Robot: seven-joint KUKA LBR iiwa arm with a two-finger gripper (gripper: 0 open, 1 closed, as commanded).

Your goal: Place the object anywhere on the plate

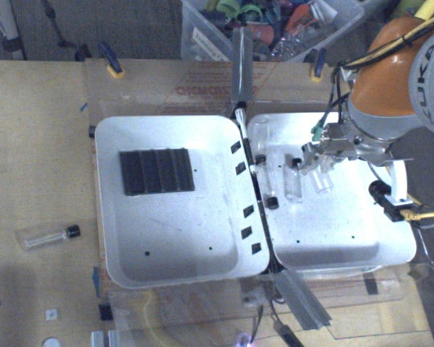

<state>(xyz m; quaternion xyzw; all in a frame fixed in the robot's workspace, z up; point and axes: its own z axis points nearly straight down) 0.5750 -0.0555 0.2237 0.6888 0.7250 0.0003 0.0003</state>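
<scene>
Camera view: gripper (pixel 320 166), finger state impossible to tell, poised over right bin (pixel 347 244) above clear vials (pixel 293 186), apparently for a pick; dark ribbed plate (pixel 157 171) lies flat in left bin (pixel 166 259), awaiting delivery.

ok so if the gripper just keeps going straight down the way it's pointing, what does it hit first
Probably a clear vial lying on the floor of the right bin, just below the gripper. Depth is hard to judge from this slanted view, so it could instead meet bare bin floor beside the vial.
</scene>
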